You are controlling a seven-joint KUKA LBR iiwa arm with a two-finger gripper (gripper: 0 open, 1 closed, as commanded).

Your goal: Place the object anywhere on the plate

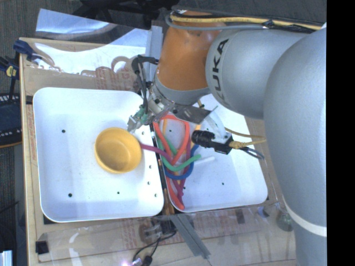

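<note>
The grey arm is nearest the lens. It fills the right side and reaches left over the bins, with its orange band above the wrist.

Below it, at the near edge of the counter, two shallow white bins sit side by side. The left bin holds a yellow plate, upright and a little right of the bin's middle, with nothing on it. The right bin holds the cords, a loose tangle of red, green and blue loops piled against the wall the bins share. One purple strand trails over that wall and ends just beside the plate's rim. So the object is in the right bin and not yet on the plate.

Further back, the hand hangs over the shared wall, just beyond the plate and near the far end of the tangle. You cannot tell whether it is apart or together, and nothing visibly sits in it. Its spot suggests a pick among the cords, or a carry that came up short.

At the far edge of the counter lie pale sheets.
</note>
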